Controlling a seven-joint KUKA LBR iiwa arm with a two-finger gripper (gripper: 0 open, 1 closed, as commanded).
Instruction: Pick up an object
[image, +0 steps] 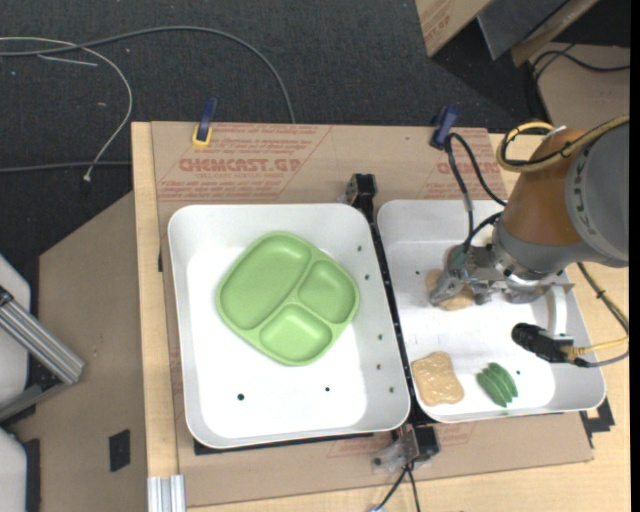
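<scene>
Take the green plate (288, 297) as your mark. It lies flat in the left bin (200, 380), its three wells facing up, turned a little, with bare white floor all round it.

Look right of the plate, past the wall the two bins share. There you find the tool (452, 282) low in the right bin (420, 235), about level with the plate's middle. The arm (560, 200), grey with its orange band, comes in from farther right of the plate and bends down over that bin.

A small tan lump (447, 296) sits right at the tool's tip, touching it or very nearly. From this angle you cannot tell whether the tool has hold of it, nor how far the tool is open; the two blur together there.

Down and right of the plate, just beyond the shared wall, a tan cracker (437, 379) lies flat. A green leaf (497, 384) lies farther right of the plate than the cracker, near it but not touching. Both lie clear of the tool.

Both bins stand on the bench (260, 160), whose cardboard top carries red print above the plate. One blue clip (206, 118) sits up and left of the plate, and another (445, 122) up and right of it.
</scene>
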